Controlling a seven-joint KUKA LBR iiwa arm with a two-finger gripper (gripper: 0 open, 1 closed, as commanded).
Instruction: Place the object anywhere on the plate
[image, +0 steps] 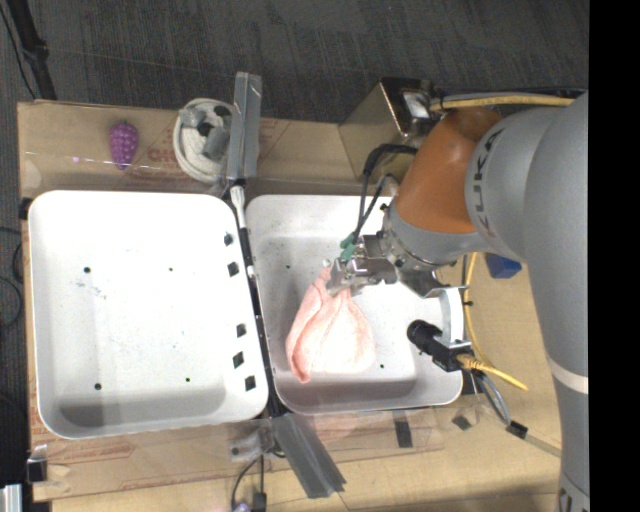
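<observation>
— Where do we see the pink cloth (328, 335)?
— One, in the right of two bins (300, 215), long axis running upper right to lower left. The claw (345, 268) touches its top; its opening we cannot tell.

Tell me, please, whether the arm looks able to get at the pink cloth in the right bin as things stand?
Probably yes: the gripper is already right at the top end of the pink cloth in the right bin, with nothing between them.

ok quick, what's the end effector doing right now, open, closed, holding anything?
End effector: sits at the top edge of the pink cloth in the right bin; open or closed cannot be told.
</observation>
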